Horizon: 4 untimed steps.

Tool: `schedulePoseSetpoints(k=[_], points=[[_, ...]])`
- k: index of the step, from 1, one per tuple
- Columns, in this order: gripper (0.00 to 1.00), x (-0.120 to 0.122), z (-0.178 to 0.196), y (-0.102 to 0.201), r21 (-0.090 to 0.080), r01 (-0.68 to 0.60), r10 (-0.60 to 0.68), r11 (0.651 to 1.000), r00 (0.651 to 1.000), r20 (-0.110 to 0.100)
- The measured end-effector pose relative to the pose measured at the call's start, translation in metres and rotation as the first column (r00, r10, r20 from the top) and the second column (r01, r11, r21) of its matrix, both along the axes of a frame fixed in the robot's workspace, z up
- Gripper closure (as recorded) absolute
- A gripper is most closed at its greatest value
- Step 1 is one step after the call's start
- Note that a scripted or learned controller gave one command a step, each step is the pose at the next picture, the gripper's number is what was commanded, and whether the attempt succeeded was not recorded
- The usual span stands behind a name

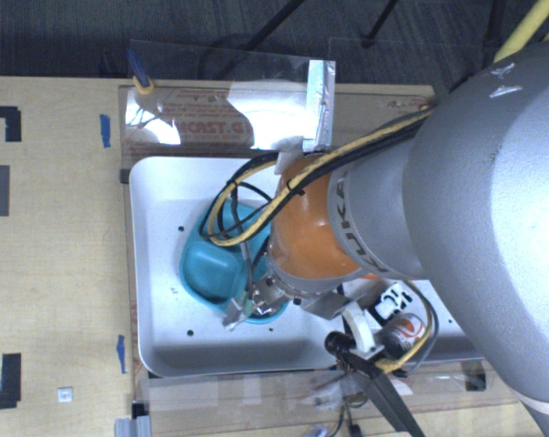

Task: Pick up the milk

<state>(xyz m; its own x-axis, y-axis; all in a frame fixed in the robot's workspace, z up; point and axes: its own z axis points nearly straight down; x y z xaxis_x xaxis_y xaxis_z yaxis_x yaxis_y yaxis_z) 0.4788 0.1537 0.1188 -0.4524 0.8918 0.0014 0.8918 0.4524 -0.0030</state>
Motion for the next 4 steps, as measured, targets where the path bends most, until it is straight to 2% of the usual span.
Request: schedulePoseSetpoints(k=[1, 2, 3, 4], points=[[0.00, 0.052, -0.026, 0.011, 0.012, -0.064, 0.064, 0.998, 0.998, 0.001], [0.00, 0.101, -0.028, 0.055, 0.006, -0.375, 0.375, 0.927, 0.925, -0.066], [1.00, 0.093, -0.021, 0.061, 0.017, -0.383, 0.383, 0.924, 0.920, -0.088], [1.00, 0.047, 0.101, 0.020, 0.000, -0.311, 0.311, 0.950, 0.950, 0.003]])
